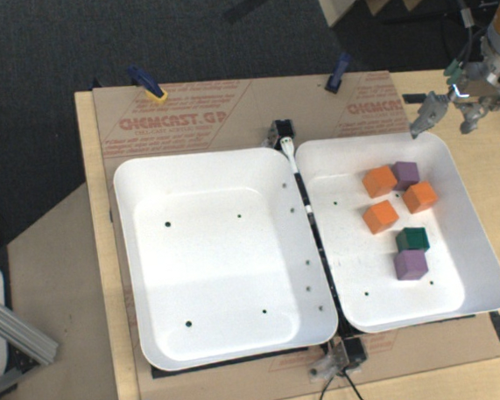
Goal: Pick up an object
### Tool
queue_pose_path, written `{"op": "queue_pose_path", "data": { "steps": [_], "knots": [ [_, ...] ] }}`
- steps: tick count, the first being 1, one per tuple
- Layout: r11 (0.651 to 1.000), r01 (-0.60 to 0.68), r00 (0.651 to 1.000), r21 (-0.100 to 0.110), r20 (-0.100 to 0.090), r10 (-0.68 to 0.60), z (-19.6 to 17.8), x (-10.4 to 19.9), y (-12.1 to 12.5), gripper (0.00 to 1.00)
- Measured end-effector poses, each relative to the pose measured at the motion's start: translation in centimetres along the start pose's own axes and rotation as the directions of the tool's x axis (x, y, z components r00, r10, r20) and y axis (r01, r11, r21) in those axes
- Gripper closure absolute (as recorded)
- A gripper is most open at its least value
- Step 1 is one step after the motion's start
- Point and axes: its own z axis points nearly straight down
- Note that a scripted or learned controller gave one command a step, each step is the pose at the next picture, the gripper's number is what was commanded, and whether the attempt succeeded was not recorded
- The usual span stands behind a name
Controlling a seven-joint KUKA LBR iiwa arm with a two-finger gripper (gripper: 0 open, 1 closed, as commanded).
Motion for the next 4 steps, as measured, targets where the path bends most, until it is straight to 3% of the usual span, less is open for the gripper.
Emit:
{"op": "queue_pose_path", "data": {
  "steps": [1, 2, 3, 4],
  "knots": [
    [1.0, 0.0, 1.0, -0.018, 0.007, 0.0, 15.2, 2.5, -3.4, 0.0],
    [1.0, 0.0, 1.0, -0.019, 0.009, 0.001, 14.3, 2.4, -3.4, 1.0],
    [1.0, 0.004, 1.0, 0.007, -0.005, -0.004, 17.8, 8.8, -7.8, 1.0],
    [1.0, -0.01, 1.0, 0.006, 0.001, 0.01, 17.4, 1.6, -15.3, 1.0]
  ]
}}
